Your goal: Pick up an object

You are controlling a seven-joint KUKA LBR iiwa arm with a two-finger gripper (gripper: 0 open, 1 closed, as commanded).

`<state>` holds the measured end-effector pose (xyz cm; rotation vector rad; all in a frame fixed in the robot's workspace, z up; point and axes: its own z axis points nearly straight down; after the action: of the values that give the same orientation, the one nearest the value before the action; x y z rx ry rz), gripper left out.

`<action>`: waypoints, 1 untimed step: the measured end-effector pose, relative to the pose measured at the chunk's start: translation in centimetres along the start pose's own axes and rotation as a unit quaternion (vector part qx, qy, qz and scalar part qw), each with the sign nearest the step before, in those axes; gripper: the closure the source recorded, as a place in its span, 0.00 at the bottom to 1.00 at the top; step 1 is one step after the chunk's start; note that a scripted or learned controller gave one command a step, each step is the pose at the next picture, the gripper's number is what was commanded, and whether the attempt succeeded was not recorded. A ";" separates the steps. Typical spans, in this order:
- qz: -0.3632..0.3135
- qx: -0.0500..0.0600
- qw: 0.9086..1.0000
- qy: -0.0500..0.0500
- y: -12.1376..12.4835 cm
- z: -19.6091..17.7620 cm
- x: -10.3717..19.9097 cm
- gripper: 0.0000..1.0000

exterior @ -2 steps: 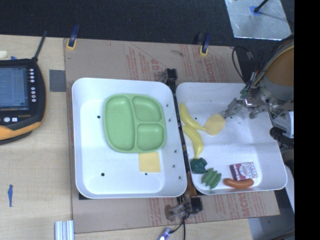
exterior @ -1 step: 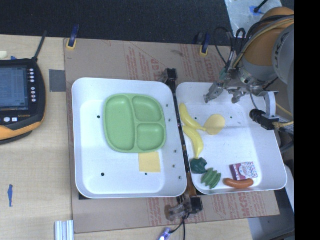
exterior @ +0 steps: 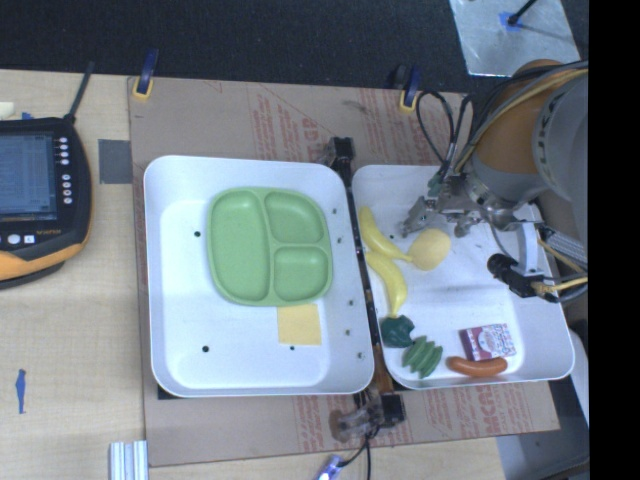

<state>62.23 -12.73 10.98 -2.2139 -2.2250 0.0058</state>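
you are looking down on the desk (exterior: 80, 348) with two white bins side by side; the pincer (exterior: 440, 211) hangs over the upper part of the right bin (exterior: 545, 353), and whether it is apart or together you cannot tell from this angle; just below and touching the edge of its outline lies a pale yellow lemon (exterior: 430, 249), roundish, its slightly longer axis running across the bin from left to right, with no clear end to point anywhere; nothing shows it clamped; to the left of the lemon a yellow banana (exterior: 385, 260) lies along the bin's left wall, its long axis running from upper left to lower right, the thin stem end up near the pincer's level and the thicker end down toward the bin's middle; it curves gently and sits just beside the lemon, well within the pincer's neighbourhood but not under it; lower in the same bin you see a dark green pepper (exterior: 397, 331), a lighter green ridged vegetable (exterior: 423, 356), an orange-red sausage (exterior: 477, 367) lying flat along the lower rim, and a small red and white packet (exterior: 488, 342) just above it; the left bin (exterior: 180, 348) carries a green divided plate (exterior: 268, 245) and a yellow cheese slice (exterior: 299, 324) below it; a tablet-like controller (exterior: 35, 198) rests on the desk at far left.
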 end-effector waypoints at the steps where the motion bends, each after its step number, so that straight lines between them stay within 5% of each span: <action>1: 0.000 0.000 1.000 0.000 -1.8 1.8 0.0 0.00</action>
<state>60.44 -12.73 9.16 -2.2141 -2.2250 0.0062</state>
